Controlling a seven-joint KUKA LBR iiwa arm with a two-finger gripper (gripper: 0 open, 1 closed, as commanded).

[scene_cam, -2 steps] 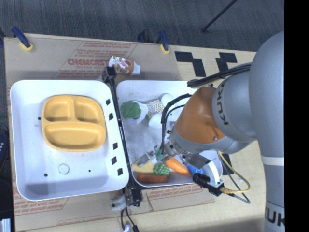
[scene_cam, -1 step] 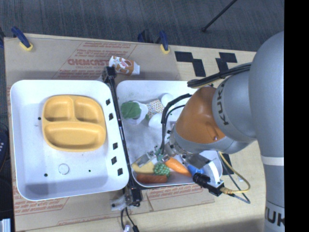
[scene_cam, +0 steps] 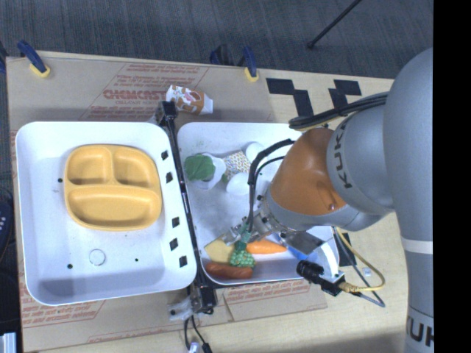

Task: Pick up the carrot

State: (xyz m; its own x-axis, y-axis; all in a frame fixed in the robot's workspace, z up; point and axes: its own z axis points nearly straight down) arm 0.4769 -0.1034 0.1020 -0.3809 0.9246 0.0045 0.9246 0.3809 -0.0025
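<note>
Look at the lower middle of the frame, in the right bin (scene_cam: 221,132). That is where the carrot (scene_cam: 266,248) is. It lies flat on the bin floor, orange and thin, pointing left to right. Its green leafy end (scene_cam: 240,257) sits at its left tip. Just left of that is a pale yellow food piece (scene_cam: 218,251), and just below is a brown sausage (scene_cam: 229,272) along the bin's bottom wall.

The arm comes in from the right side of the frame. Its orange band (scene_cam: 305,181) and grey wrist hang right over the carrot. You can see the gripper (scene_cam: 246,234) poking out under the wrist, just above the carrot's left end. It is small and partly hidden by the wrist, so you cannot tell how wide it is or if it has hold of anything.

So the job looks not done yet. The carrot looks like it is resting in the bin, not lifted. The arm is low and close, which seems like the reaching part. What is left, as far as you can judge, is to grab the carrot and lift it up.

Higher in the right bin you can see a green broccoli toy (scene_cam: 198,167) and some white things (scene_cam: 239,184). The left bin (scene_cam: 37,219) holds a yellow tray with three parts (scene_cam: 112,186)
</note>
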